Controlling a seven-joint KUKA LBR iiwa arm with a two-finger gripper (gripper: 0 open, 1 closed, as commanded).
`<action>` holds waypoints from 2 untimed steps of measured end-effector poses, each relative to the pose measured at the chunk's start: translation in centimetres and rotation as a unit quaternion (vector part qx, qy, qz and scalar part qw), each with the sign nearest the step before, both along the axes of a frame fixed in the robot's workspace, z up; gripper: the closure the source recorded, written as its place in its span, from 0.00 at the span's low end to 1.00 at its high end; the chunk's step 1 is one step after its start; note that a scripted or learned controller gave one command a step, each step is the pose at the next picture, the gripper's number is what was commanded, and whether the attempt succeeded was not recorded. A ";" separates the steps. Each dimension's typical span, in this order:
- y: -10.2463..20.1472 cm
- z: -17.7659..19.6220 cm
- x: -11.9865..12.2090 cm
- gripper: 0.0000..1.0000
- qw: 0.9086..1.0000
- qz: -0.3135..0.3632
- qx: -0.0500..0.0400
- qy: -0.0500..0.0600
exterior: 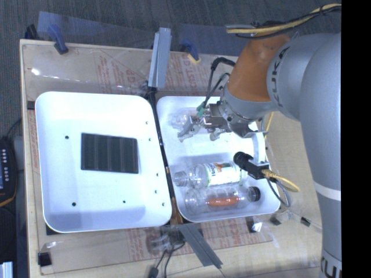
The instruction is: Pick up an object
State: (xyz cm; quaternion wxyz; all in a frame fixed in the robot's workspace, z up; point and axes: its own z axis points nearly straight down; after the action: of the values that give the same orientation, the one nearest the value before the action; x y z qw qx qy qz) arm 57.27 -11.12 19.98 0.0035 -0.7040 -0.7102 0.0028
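In the camera view, two shallow white plastic bins sit side by side on a pale wooden bench. The larger left bin (58,155) fills the left centre of the frame and carries a dark ribbed rectangular panel (109,153) on its floor. The smaller right bin (168,106) lies just right of centre and holds the candidate objects, gathered low in the bin, probably because its floor lets round things roll together there.

A clear plastic bottle with a white and green label (211,174) lies on its side in the lower half of the right bin. Just below it, touching or nearly so, lies a clear plastic bottle with an orange-red label (223,200) and a dark cap pointing right. A small clear crumpled plastic piece (178,120) rests in the upper part of the bin.

The grey arm with its orange band (255,68) reaches in from the upper right, angled down so the two-finger gripper (200,131) hangs over the upper half of the right bin, beside the clear piece. Its fingers look spread apart with nothing between them, though glare on the clear plastic makes this uncertain. No object is lifted yet.
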 end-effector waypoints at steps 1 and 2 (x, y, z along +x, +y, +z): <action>-2.0 5.7 1.6 0.00 0.998 -0.060 -0.002 -0.002; -9.5 -0.3 -2.9 0.00 0.999 -0.053 -0.001 0.000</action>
State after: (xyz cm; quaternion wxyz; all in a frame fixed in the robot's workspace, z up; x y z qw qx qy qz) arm 54.38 -20.59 19.68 0.0027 -0.7406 -0.6719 0.0030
